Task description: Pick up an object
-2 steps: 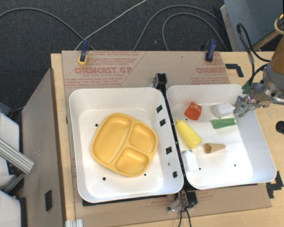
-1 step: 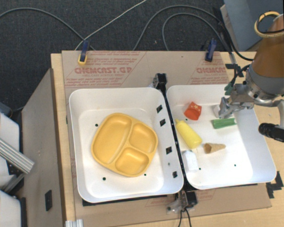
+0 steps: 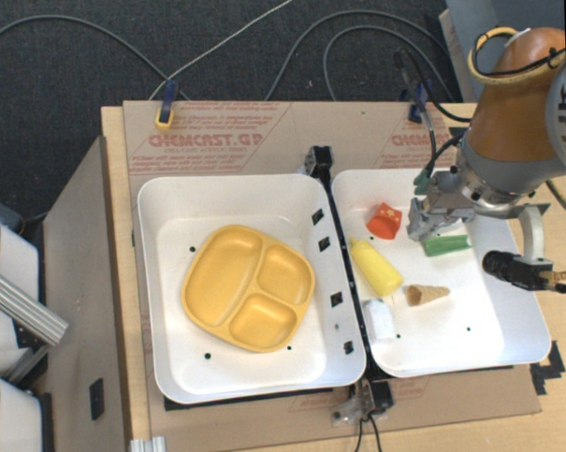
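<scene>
- Nearest the camera, by the front edge of the right bin [image 3: 513, 346], a small white block [image 3: 379, 319] lies close against the divider between the two bins.
- Just behind it, toward the bin's middle, a tan cone-shaped piece [image 3: 426, 295] rests on its side, apart from the block.
- A yellow oblong object [image 3: 376, 267] lies slanted along the right bin's left edge, just beyond the white block and near the cone.
- In the left bin [image 3: 163, 272], a yellow sectioned plate [image 3: 248, 287] sits in the middle and takes up much of the floor.
- Farther back in the right bin, a green flat block [image 3: 448, 245] lies just under the gripper [image 3: 431, 225], which hangs low over the bin from the arm entering at the right.
- A red object [image 3: 384, 221] sits just beside the gripper toward the bin's left edge, near its back.
- Whether the gripper's grasping part is spread or closed cannot be told from this angle, and nothing is seen held in it.
- The step in hand appears to be the approach and descent onto an object, with the green block or the red object the likeliest target.
- The next move would call for settling squarely over one piece, closing on it, then lifting straight up clear of its neighbours.
</scene>
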`<state>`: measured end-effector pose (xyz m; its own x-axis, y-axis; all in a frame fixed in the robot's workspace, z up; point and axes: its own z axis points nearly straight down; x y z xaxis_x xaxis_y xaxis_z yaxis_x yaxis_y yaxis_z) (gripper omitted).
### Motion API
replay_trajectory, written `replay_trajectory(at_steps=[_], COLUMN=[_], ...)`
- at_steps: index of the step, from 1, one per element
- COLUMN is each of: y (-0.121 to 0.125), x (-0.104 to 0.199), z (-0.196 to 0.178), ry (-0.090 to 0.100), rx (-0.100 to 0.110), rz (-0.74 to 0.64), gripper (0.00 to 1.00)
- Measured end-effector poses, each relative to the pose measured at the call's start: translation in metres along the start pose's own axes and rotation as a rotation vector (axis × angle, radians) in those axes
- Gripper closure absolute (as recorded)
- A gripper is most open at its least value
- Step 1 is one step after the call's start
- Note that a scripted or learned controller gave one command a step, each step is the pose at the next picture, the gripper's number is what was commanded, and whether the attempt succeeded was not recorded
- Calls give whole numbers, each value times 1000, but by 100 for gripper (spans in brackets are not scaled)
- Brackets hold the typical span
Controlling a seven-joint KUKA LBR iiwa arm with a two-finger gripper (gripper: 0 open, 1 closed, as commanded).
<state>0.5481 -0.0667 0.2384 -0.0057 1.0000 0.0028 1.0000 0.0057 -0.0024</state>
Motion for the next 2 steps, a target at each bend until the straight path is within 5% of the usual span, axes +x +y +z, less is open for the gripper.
replay_trajectory(at_steps=[2], y=[-44], x=[98], z=[21], ry=[0], rx=[3], rz=[1], gripper=[100])
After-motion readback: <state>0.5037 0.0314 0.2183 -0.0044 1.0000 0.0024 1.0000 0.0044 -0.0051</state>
